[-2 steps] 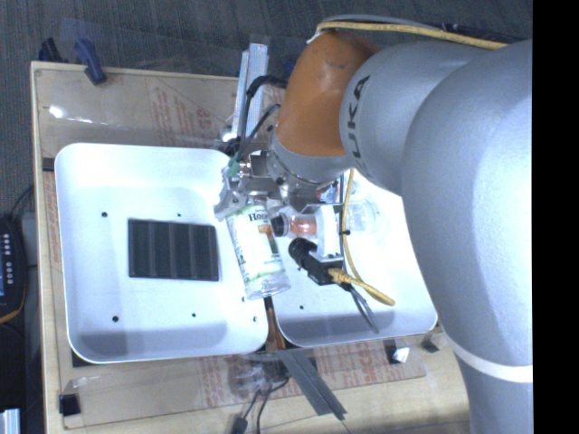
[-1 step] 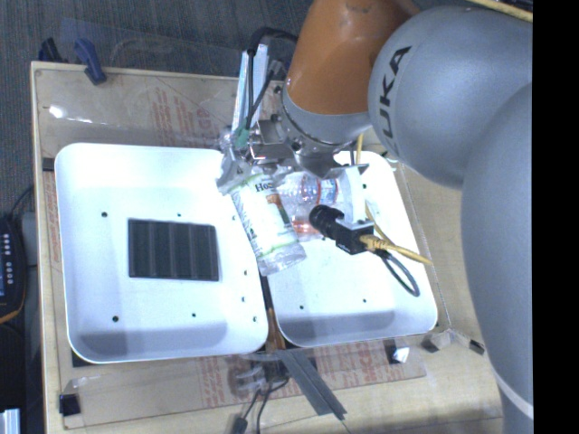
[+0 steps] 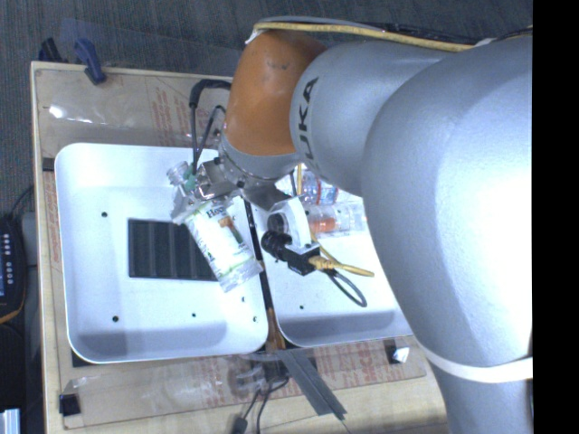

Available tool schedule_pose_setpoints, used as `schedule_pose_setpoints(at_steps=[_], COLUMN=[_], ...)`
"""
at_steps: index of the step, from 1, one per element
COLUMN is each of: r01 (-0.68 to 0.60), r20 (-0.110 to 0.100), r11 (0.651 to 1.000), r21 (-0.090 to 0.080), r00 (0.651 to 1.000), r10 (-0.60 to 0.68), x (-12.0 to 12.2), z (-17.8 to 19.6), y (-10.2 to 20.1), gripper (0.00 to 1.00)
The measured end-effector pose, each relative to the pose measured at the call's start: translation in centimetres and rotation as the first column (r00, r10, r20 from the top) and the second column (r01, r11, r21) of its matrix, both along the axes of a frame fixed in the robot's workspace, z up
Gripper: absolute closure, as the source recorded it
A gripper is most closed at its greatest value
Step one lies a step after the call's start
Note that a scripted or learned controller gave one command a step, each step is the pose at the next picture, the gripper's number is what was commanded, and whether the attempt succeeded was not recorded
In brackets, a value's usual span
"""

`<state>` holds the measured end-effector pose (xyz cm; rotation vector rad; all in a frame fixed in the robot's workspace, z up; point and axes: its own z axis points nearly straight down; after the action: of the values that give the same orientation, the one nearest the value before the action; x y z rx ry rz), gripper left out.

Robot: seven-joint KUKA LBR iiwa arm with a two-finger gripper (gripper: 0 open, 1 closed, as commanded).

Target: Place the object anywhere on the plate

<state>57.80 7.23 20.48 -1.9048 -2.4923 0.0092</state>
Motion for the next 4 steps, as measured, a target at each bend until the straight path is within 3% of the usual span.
schedule_pose_setpoints(at_steps=[1, 2, 3, 4], r01=[-0.006, -0.207, -0.216, -0.345], r20=[0.003, 0.001, 0.006, 0.008], r11=[1.000, 0.978, 0.976, 0.939], r21=[0.001, 0.002, 0.002, 0.002], r00=[1.000, 0.978, 0.976, 0.939], r10=[0.006, 0.207, 0.216, 0.345], x=[5.6, 1.2, 5.3, 7.8], z=[-1.5, -1.4, 0.3, 3.7], y=[-5.2, 0.4, -3.0, 4.1], gripper=[1.00, 1.00, 1.00, 1.00])
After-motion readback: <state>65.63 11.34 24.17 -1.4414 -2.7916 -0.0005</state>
